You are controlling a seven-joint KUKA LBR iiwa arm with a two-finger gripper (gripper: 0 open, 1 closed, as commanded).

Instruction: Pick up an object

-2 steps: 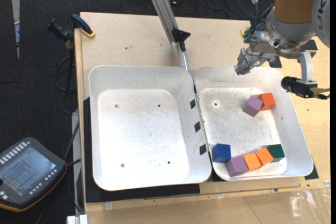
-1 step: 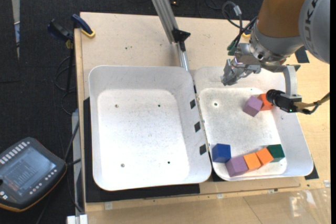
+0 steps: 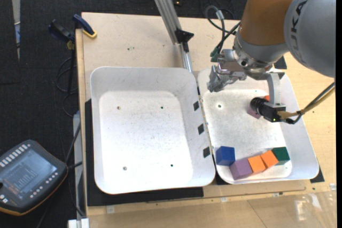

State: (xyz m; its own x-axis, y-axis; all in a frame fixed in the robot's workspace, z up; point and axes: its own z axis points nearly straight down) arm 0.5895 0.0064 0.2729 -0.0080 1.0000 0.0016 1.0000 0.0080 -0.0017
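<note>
My gripper hangs over the far left corner of the right bin, below the grey and orange arm that reaches in from the right. Along the bin's near edge lie a blue cube, a purple block, an orange block and a green block, the last three touching in a row. All of them lie well in front of the gripper. A small purple piece and an orange piece sit mid-bin, partly hidden behind a black fitting on a cable.
The left bin takes up the bench's middle. A slanted metal pole comes down to the gap between the bins. A teach pendant lies at the lower left, off the bench. A blue and yellow clamp grips the bench's far left corner.
</note>
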